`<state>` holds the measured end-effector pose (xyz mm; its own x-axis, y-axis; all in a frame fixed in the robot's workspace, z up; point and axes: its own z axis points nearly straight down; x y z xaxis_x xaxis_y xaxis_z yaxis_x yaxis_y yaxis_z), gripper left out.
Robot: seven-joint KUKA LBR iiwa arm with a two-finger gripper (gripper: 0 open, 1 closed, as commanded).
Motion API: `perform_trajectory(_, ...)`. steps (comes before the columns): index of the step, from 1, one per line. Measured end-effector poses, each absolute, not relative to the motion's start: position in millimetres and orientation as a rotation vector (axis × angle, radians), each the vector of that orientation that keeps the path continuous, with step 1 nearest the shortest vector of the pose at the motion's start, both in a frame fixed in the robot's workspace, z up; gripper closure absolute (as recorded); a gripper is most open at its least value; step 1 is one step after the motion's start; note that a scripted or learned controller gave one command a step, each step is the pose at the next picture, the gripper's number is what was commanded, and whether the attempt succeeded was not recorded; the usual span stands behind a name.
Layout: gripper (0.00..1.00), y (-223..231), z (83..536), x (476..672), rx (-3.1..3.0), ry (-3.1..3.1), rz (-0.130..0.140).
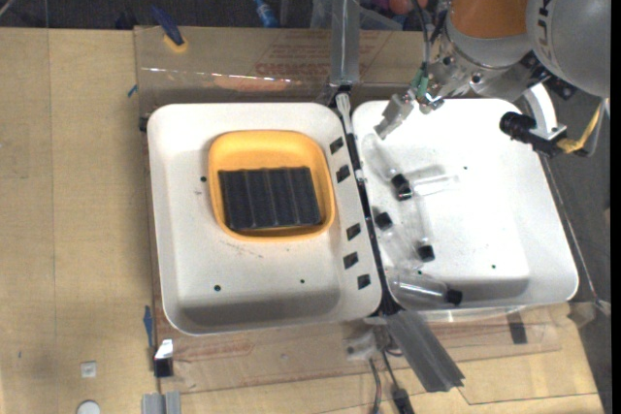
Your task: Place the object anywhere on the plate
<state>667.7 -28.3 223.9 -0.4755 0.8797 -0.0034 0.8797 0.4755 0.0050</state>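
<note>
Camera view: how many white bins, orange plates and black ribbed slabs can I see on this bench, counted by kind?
Shallow white plastic bins: 2
Orange rounded-square plate: 1
Black ribbed rectangular slab: 1
Total: 4

A dark ribbed rectangular object (269,198) covers most of the orange square plate (225,150) in the left white bin (179,291); bare floor rings it. A raised divider (361,208) separates the bins.
</note>
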Motion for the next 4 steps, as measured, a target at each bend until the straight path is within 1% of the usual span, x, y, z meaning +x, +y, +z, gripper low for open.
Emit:
perform_trajectory(1, 0.0, -118, 191, 666.9, 1.185, 2.908, 0.002)
perform_trajectory(2, 0.0, -168, 242, 662.2, 0.989, 2.972, 0.003)
perform_trajectory(3, 0.0, -225, 265, 656.0, 0.507, 3.089, 0.0)
perform_trajectory(4, 0.0, -221, 254, 661.5, 0.294, 3.121, 0.002)
